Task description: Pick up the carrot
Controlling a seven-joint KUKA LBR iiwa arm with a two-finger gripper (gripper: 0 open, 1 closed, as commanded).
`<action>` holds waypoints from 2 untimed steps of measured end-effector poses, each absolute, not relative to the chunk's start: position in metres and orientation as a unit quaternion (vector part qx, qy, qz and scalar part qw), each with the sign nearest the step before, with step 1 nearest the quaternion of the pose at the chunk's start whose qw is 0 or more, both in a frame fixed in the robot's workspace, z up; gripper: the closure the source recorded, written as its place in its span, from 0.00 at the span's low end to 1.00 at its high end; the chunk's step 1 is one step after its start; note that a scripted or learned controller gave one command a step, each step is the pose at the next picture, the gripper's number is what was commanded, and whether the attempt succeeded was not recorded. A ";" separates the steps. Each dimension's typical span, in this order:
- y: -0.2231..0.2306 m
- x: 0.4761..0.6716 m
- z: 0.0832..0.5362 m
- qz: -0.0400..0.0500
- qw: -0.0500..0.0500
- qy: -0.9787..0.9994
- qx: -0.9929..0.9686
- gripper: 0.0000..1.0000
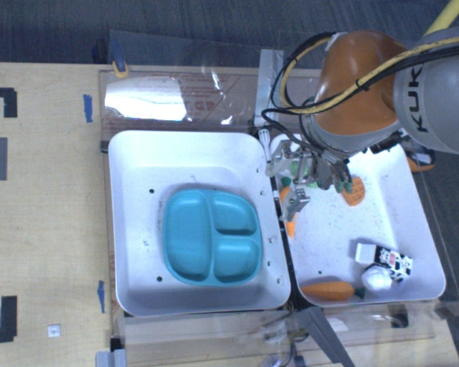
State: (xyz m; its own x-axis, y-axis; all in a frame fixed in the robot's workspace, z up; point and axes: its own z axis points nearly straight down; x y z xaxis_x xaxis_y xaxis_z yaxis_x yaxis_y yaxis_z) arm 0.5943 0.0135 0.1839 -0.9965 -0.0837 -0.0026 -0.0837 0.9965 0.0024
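— What does the carrot look like?

— The carrot (pixel 329 290) is a smooth, orange, stubby spindle, rounded at both ends and a little thicker in the middle. It lies flat on its side on the floor of the right bin (pixel 336 239), lengthwise along the bin's near wall and close to the corner beside the divider between the two bins.

— And where is it from your gripper?

— My gripper (pixel 310 176) hangs over the far part of that same bin, close to the divider. The carrot is well apart from it, toward the lower edge of the camera view and slightly to the right. Nothing of mine touches it.

— Is the gripper open?

— I cannot tell; cables and the wrist's metalwork clutter it from above.

— What else is around it?

— Just right of my gripper sits a small round orange piece (pixel 354 193). Farther off, down and to the right, are a white block (pixel 365 251) and a black-and-white toy (pixel 394 264), both right of the carrot. To my gripper's left, across the divider, the left bin (pixel 138 167) holds a blue divided plate (pixel 212 235).
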 end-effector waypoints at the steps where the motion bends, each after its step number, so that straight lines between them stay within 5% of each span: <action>1: -0.026 0.527 0.184 0.001 -0.001 0.991 -0.135 0.00; 2: -0.059 0.501 0.184 0.001 -0.001 0.992 -0.123 0.00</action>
